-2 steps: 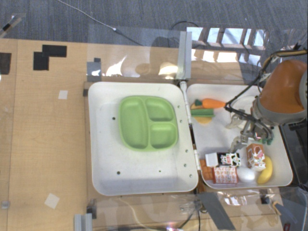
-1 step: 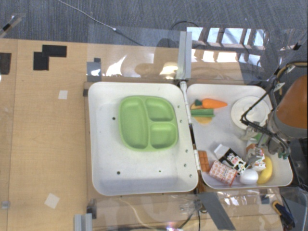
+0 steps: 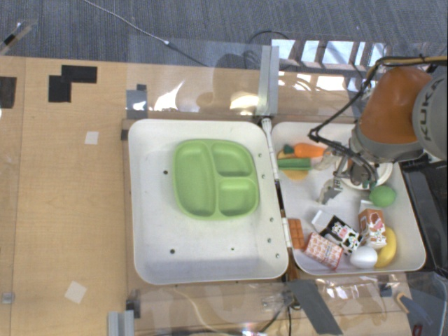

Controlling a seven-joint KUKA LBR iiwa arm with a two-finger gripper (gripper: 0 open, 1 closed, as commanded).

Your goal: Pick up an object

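1. Gripper [image 3: 334,187] is hovering over the right bin's [image 3: 306,254] middle w/ jaws narrow, gripping nothing.
2. Toys are crowding that bin's edges, prob. scattered as pick targets.
3. Nearest candidate, the carrot [image 3: 309,150], is lying by the far left corner, long axis across the bin, tip pointing right.

Plastic, wood and carpet

The green divided plate [image 3: 214,178] looks like smooth matt plastic, as do the two white bins [image 3: 150,208]. The bench [image 3: 63,201] has a pale wood-grain finish, and the floor [image 3: 175,9] beyond is rough grey carpet. The arm's orange band [image 3: 392,110] is glossy. The egg [image 3: 363,257] is smooth.
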